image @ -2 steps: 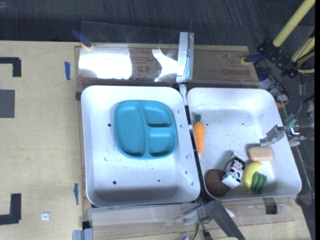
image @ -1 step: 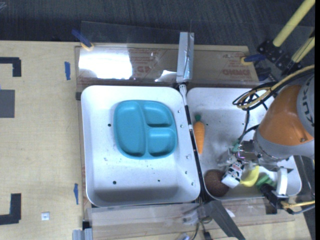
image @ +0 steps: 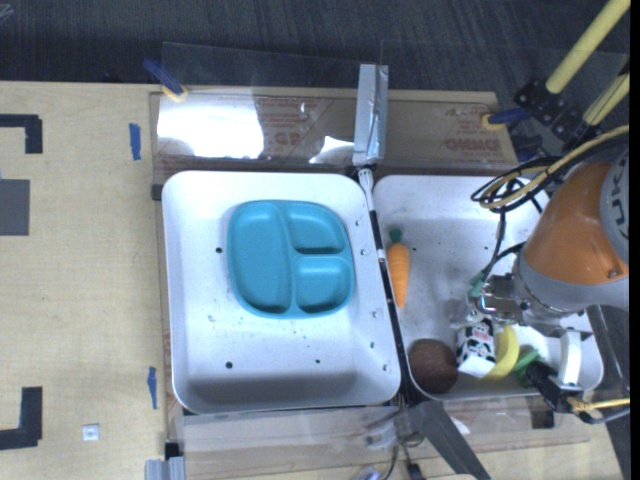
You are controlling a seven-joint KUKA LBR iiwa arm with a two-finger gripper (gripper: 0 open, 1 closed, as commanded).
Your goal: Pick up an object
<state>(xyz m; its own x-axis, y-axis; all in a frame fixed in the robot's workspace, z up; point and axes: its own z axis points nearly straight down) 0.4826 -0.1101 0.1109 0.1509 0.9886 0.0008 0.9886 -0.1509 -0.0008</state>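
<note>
I was reaching down into the right bin (image: 440, 203), my wrist low over its near right corner, where a small cluster of toys lay. My gripper (image: 487, 320) hung just above a black-and-white toy (image: 476, 346) and a yellow banana (image: 505, 353), which touched each other; whether my tool was apart or together I could not tell, my own wrist and cabling covered it. Nothing was visibly between its tips.

The risks, as I judged them, came from crowding. The 2 toys lay so close that a descent could straddle both and clamp neither, or nudge 1 away. A brown coconut-like ball (image: 433, 364) sat just beside them against the bin's near wall, round enough to roll off if I clipped it. The corner itself left little room, so I might have struck the wall.

The carrot (image: 398, 271) lay apart along the divider, a cleaner target but hard against the edge. The blue divided tray (image: 292, 257) sat in the left bin (image: 200, 348), well apart from my work.
</note>
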